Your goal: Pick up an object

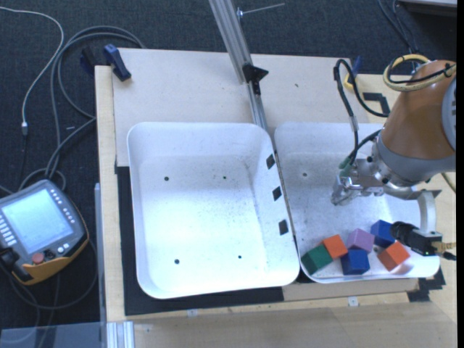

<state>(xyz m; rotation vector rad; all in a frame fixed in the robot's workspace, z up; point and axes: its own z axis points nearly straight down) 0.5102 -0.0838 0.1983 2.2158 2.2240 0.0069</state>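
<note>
Pincer [341,194] of the arm hangs above bare floor of the right bin [312,201], up and left of the blocks; whether its tips are apart I cannot tell; nothing seems lifted yet; the blocks [355,251] lie clustered at that bin's near edge, so the pick is all ahead.

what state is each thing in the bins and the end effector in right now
end effector: above the right bin, nothing seen in it
green block: on the bin floor, near front edge
orange block: on the floor, beside the green one
blue block: on the floor, in the cluster
purple block: on the floor, in the cluster
left bin: flat on bench
</note>
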